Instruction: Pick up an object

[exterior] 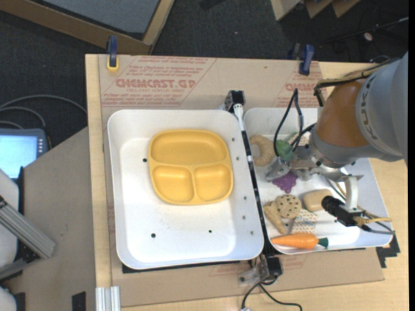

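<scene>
The grey arm (363, 118) reaches in from the right and bends down into the right bin (379, 186). Its gripper (283, 166) sits low in the upper left part of that bin, just above a small purple piece (284, 183) and just beside a green piece (283, 149). Whether the gripper is open or closed cannot be told from here, as the wrist covers most of it, and nothing can be seen held in it.

The loose things all lie in the right bin. A pale curved piece (262, 149) – perhaps toy bread – lies against the bin's left wall, near the gripper. Lower down are a speckled cookie (286, 205), a beige lump (315, 199) just beside it, and a carrot (297, 241) lying along the near edge.

The left bin (130, 206) holds a yellow divided plate (191, 166), lying flat towards the bin's far side. Both bins rest side by side on the bench (162, 76).
</scene>
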